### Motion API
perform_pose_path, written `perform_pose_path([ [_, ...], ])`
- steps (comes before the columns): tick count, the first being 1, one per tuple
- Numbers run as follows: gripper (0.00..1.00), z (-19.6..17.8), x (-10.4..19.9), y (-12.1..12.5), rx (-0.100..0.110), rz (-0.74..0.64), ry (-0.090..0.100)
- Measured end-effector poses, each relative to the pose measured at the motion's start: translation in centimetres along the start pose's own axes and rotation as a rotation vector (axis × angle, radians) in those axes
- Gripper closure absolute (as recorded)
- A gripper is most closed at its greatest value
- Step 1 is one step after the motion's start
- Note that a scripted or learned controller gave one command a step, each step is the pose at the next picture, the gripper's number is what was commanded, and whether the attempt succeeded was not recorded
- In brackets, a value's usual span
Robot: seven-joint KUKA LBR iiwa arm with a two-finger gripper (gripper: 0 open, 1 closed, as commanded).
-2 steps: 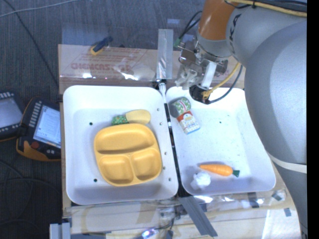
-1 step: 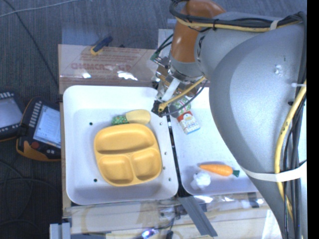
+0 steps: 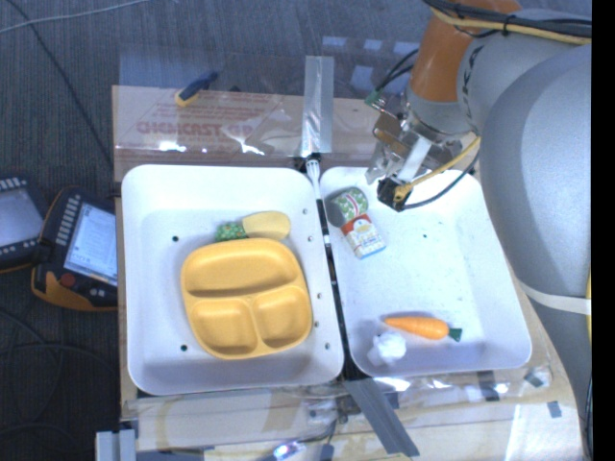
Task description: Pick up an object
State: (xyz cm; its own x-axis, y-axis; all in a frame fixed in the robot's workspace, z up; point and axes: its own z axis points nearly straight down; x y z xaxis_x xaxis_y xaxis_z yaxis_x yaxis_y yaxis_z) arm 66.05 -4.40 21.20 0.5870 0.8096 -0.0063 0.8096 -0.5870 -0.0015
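You're looking down at two white bins sitting side by side on a bench. The gripper (image 3: 384,173) is hovering over the far-left corner of the right bin (image 3: 480,257). From this angle you cannot tell whether it is open or closed, and nothing is showing in its grasp.

Just below it, near the right bin's left wall, a small green-labelled can (image 3: 348,205) is lying tilted, with a red-and-white carton (image 3: 364,239) touching its near side. Along the near edge of that bin, a toy carrot (image 3: 416,327) is lying flat with its green end pointing right, and a white lump (image 3: 389,347) is sitting just beside its tip.

In the left bin (image 3: 144,286), a yellow divided tray (image 3: 248,294) is taking up the middle. A yellow piece of toy food (image 3: 265,224) with a green bit (image 3: 229,230) beside it is resting at the tray's far edge.

Around the bins you're seeing more. A clear plastic sheet (image 3: 240,123) is covering a brown board with red lettering at the bench's far side. A small blue-and-yellow item (image 3: 197,86) is lying on it near the far-left corner. A silver strip (image 3: 317,104) is running back from the gap between the bins. Off the bench's left edge, a teach pendant (image 3: 79,248) with a lit screen is lying on the grey carpet (image 3: 58,65), with dark cables (image 3: 48,41) trailing across it.
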Motion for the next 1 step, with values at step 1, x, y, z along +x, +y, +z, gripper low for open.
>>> perform_pose_path([
  [1,1.00,-4.44,1.19,-8.46,0.001,-0.338,0.003],
])
